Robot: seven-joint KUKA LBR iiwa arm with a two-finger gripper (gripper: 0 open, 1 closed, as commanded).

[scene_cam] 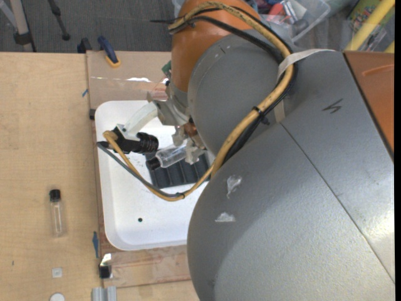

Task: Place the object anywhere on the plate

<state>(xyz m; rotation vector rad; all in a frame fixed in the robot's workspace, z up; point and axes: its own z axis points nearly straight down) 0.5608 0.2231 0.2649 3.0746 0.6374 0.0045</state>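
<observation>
My grey arm (pixel 294 168) with its orange band (pixel 194 36) leans low over the white bin (pixel 125 224) and hides most of the bin's floor. The gripper (pixel 177 168) appears as a dark ridged block with a clear part beside it, hanging just above the middle of the bin. A black and yellow cable (pixel 135 168) loops from it across the bin's left half. Whether anything is held under the arm is hidden from me.
A small dark speck (pixel 140 219) lies on the bin floor near the front. A glass vial (pixel 57 212) lies on the wooden bench to the left. A blue clip (pixel 109 52) sits at the back, and a clear box of clutter (pixel 282 2) stands behind the arm.
</observation>
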